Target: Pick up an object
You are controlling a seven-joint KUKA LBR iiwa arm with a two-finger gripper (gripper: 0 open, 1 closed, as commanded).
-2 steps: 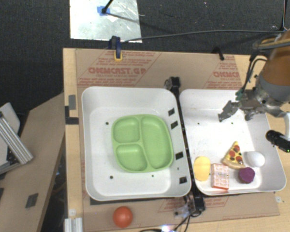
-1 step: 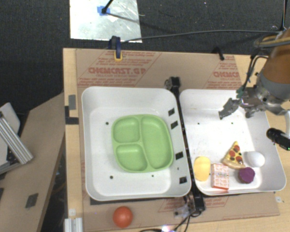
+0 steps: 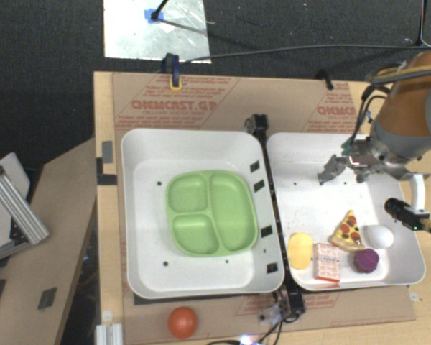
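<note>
The smooth green plastic tray (image 3: pixel 211 212) is looking matt; the crinkly silver foil sheet (image 3: pixel 156 19) is shining.

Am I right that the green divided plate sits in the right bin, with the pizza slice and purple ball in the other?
Not quite. The camera view shows the green divided plate in the left bin. The pizza slice and purple ball lie in the right bin, toward its near edge.
</note>
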